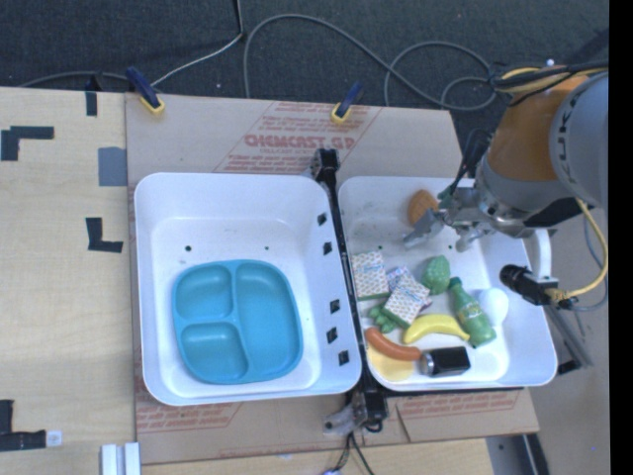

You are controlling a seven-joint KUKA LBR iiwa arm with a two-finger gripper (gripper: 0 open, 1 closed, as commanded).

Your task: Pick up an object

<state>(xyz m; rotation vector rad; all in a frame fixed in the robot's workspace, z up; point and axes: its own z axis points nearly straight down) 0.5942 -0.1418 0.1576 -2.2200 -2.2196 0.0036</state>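
Here, the gripper (pixel 438 221) hangs jaws spread and empty just beside the brown ball (pixel 422 205), which would likely roll away if a finger nudged it.

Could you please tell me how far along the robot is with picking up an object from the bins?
Done: nothing looks lifted; the banana, green bottle and black can lie in the right bin. In hand: the end effector is low in that bin beside the brown piece. Left: gripping and raising one object.
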